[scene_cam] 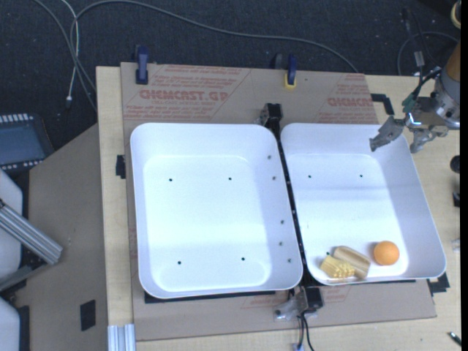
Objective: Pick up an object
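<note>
Orange ball first, bread and corn as fallbacks

Candidates for our pick sit in the near corner of the right bin (409, 189), well away from our gripper (401, 134), which hangs over that bin's far right corner. From the gripper, the orange ball (386, 253) lies down toward the near rim, with the bread-like piece (352, 257) just beside it on the divider side and the yellow corn-like piece (338, 269) touching that bread piece, nearest the rim.

We judge all three light. The ball looks smooth and round, so it may roll or squirt out of a shallow pinch; we would close across its widest part. The bread piece looks soft and long, best taken across its short side. The corn piece is knobbly, with little free room around it.

Our gripper's two fingers stand spread apart, with nothing between them.

Both bins are glossy white and probably slippery, and the floor curves up into the walls, so the ball could run to the rim if nudged. The left bin (212, 210) lies beyond the divider. Around the bins we see a cardboard sheet (190, 93) clamped to the bench, and cables (73, 28) on dark carpet farther off.
</note>
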`<state>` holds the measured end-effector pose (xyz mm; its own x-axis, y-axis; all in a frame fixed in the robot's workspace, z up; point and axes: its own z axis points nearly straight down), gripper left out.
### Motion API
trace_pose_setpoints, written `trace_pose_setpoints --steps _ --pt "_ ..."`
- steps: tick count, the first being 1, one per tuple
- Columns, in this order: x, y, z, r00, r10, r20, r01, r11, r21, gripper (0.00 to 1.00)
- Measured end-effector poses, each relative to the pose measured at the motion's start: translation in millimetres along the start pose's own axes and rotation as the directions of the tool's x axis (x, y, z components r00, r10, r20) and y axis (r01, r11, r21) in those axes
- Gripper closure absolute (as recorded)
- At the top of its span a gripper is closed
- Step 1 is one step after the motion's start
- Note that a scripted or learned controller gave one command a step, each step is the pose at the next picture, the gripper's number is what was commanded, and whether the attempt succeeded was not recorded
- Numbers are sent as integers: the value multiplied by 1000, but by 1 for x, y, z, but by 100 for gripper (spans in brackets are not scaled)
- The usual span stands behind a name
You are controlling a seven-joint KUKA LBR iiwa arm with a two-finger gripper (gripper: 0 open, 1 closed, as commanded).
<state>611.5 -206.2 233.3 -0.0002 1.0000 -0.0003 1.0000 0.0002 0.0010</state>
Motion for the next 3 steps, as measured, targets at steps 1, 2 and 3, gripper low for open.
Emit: trace_pose_setpoints --steps 1,2,3 --pt "57 -87 79 1000 -1 -3 1 1000 8 0" --pt "146 -121 44 1000 -7 -2 7 1000 -1 0" --pt "250 -121 45 1000 -9 -3 9 1000 1 0"
